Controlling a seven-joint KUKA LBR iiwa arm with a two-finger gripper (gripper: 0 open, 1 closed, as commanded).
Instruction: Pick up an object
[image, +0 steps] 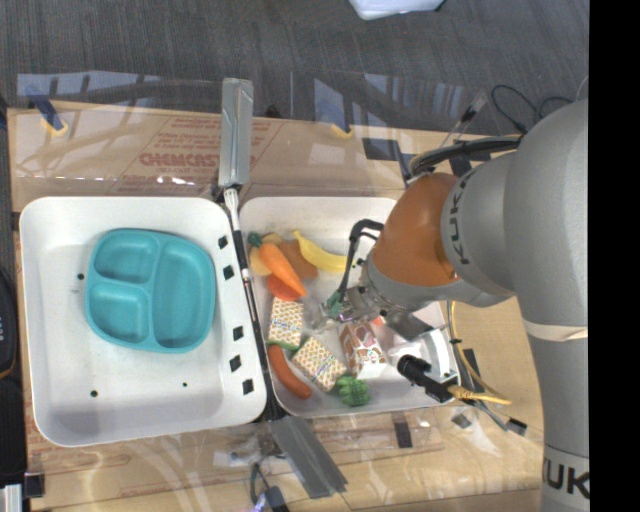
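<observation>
Left bin (50, 300): teal divided plate (150, 290). Right bin (300, 212): banana (322, 256), carrot (280, 265), sausage (288, 372), waffle pieces (318, 362), broccoli (352, 392), all beneath my gripper (345, 312). My fingers: hidden among these items, state indeterminable.

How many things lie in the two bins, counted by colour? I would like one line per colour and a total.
Teal: 1, the divided plate
Orange: 2, carrot, sausage
Yellow: 1, banana
Green: 1, broccoli
Patterned: 3, boxes
Total: 8
</observation>
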